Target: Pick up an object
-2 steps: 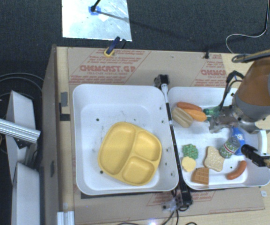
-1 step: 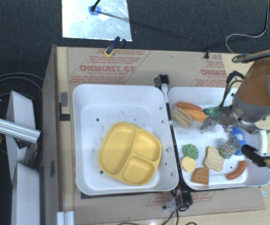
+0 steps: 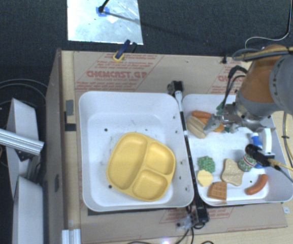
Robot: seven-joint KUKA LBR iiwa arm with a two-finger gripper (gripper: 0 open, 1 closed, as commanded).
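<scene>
The right bin [image 3: 283, 184] holds several toy food pieces. At its back left lie an orange carrot-like piece [image 3: 201, 114] and a beige piece [image 3: 196, 126]. My gripper [image 3: 221, 122] hangs low just right of these two, with a small orange bit showing under it. Along the front lie a green broccoli piece [image 3: 205, 162], a yellow piece [image 3: 204, 177], a waffle [image 3: 218, 190], a pale cookie-shaped piece [image 3: 232, 172] and a red sausage [image 3: 256, 184]. A small can [image 3: 246, 161] and a blue item [image 3: 257, 139] lie to the right, below the wrist.
The left bin [image 3: 93, 136] holds a yellow divided tray [image 3: 141, 165]. A dark divider rail [image 3: 186, 141] runs between the bins. Cables and a black tool tip [image 3: 260, 155] hang from the arm over the right bin's right side.
</scene>
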